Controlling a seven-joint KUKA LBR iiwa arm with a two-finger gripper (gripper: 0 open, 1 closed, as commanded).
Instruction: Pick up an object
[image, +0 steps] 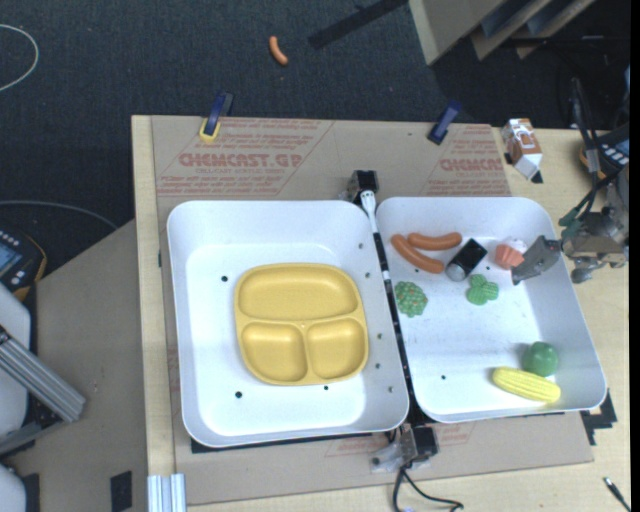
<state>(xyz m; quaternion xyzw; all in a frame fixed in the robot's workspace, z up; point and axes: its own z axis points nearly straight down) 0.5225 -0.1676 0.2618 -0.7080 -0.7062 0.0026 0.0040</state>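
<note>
The worktop (300, 150) carries two shallow white bins side by side, presumably so that goods can pass from one to the other. The left bin (200, 300), well away from the claw, holds a yellow divided plate (300, 322) lying flat at its centre. The right bin (480, 360) holds every loose item, so the claw (535, 258) is stationed at its far right rim, reaching in from that side.

How far the claw is open cannot be told, and no item is seen in its hold. A small orange-red piece (508, 254) lies just beside its tip. Further off lie a black cylinder (466, 260), two sausages (428, 248), a green floret (482, 291) and a second green piece (410, 298). Towards the near edge, well apart from the claw, rest a green pepper (542, 357) and a corn cob (525, 385).

Judgement: the orange-red piece is the likeliest candidate for pick-up.
</note>
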